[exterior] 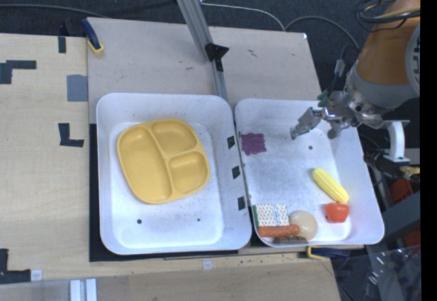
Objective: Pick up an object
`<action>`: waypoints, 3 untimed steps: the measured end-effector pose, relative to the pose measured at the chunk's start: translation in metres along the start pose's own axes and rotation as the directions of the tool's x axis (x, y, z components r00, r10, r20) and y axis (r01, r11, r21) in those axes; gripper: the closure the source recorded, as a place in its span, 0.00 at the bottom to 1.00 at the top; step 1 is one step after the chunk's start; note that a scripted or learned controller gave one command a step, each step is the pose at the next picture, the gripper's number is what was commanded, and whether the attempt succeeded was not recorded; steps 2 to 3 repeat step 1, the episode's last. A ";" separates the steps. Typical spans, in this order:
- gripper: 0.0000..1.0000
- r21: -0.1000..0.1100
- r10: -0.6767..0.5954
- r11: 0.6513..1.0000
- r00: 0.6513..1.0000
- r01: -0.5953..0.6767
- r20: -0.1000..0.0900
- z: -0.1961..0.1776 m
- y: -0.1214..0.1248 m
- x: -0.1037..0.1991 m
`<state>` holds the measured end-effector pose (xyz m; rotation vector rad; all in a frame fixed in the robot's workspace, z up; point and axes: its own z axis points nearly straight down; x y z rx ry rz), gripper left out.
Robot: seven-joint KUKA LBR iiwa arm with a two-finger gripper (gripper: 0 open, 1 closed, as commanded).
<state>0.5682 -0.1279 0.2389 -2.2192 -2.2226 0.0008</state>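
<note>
- Nearest the camera, along the front edge of the right bin (pixel 355 156), sits a small cluster: an orange sausage-shaped piece (pixel 278 231), a patterned square (pixel 272 213) just behind it, and a pale round ball (pixel 304 222) touching the sausage's right end. All lie well in front of the claw and slightly to its left.
- A red tomato (pixel 336 212) rests just right of the ball, in front of the claw.
- A yellow corn cob (pixel 330 185) lies at a slant between the tomato and the claw, apart from both.
- The claw (pixel 317 126) hangs over the back part of the right bin, its two grey fingers spread apart with nothing between them.
- A purple patch (pixel 253 143) lies on the bin floor left of the claw, near the bin's left wall.
- The left bin (pixel 109 156), well to the claw's left, holds a yellow divided plate (pixel 162 160) with three compartments.
- The arm's orange band (pixel 389 40) rises behind and right of the claw.
- A silver pole (pixel 190 3) slants up from behind the bins, back and left of the claw.
</note>
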 end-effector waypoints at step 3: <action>0.00 -0.011 -0.001 1.000 1.000 0.001 0.005 -0.084 0.092 -0.043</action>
